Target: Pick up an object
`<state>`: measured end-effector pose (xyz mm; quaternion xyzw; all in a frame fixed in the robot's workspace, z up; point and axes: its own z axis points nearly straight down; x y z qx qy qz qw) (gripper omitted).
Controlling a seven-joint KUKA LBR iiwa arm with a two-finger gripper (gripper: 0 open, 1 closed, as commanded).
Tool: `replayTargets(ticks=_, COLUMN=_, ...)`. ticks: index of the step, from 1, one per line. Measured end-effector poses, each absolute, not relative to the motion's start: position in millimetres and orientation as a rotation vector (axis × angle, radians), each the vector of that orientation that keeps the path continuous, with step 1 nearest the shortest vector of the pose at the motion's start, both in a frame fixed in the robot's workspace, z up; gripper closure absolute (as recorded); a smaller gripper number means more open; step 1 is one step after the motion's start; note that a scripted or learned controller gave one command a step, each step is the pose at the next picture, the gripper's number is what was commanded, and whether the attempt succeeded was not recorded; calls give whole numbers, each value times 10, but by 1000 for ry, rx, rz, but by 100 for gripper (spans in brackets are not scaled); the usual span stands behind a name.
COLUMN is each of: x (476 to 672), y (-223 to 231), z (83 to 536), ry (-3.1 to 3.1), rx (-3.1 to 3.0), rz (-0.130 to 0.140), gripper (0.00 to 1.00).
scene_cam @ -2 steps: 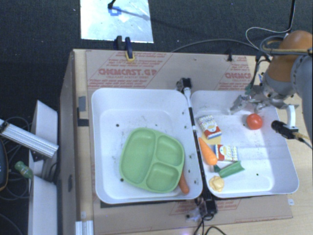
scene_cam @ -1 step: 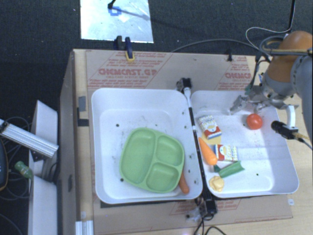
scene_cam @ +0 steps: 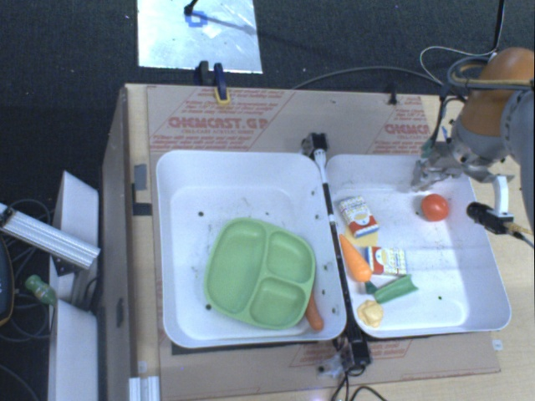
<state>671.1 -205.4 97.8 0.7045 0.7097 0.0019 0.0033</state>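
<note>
Nearest my camera, along the bottom edge, the table (scene_cam: 251, 115) shows as a brown board with red lettering, carrying both bins. From there I go by size. On my screen the left bin (scene_cam: 192, 182) holds a green divided plate (scene_cam: 260, 273), lying flat toward its front right. An orange sausage-shaped piece (scene_cam: 313, 315) lies just beside the plate's right corner, against the bin wall.

At the right, the right bin (scene_cam: 476, 299) holds the smaller things. My arm (scene_cam: 493, 111) reaches in over its upper right corner, and the end effector (scene_cam: 430, 172) hangs above the bin's back right area. I cannot tell from this angle whether its fingers stand wide or narrow, and I see nothing between them.

A red tomato (scene_cam: 434, 207) lies just in front of the end effector, slightly toward the bin's middle, apart from it. Well to the left, near the dividing wall, sits a small carton (scene_cam: 358, 216). In front of it an orange carrot (scene_cam: 355, 259) lies at a slant, touching a second small carton (scene_cam: 387, 261). A green pepper-like piece (scene_cam: 395, 288) lies in front of that, and a yellow lump (scene_cam: 370, 312) sits at the front left corner.
</note>
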Motion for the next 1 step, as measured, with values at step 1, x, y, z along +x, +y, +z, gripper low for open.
replayTargets(ticks=1, x=6710, y=-2054, z=977, ry=2225, rx=2209, rz=6, gripper=0)
